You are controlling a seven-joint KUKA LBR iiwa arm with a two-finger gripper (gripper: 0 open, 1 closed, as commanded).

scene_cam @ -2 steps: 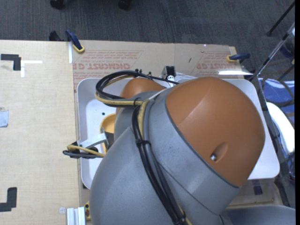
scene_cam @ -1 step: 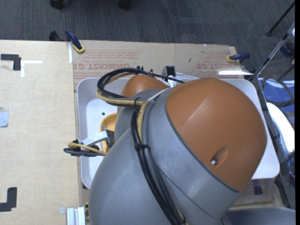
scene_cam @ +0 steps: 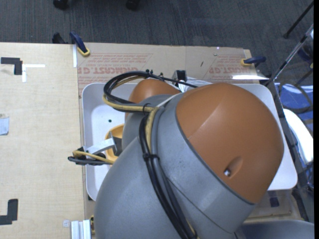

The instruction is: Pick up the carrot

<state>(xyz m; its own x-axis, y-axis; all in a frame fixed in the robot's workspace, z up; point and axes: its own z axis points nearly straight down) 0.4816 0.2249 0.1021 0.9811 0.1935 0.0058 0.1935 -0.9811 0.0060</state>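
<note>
Camera view, arm (scene_cam: 199,163) perhaps hiding carrot

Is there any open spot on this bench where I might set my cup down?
The pale wooden benchtop left of the white bin is bare, apart from black corner marks. The cardboard strip behind the bin is also free. The bin itself is crowded: the arm and its cables cover most of it.
</note>
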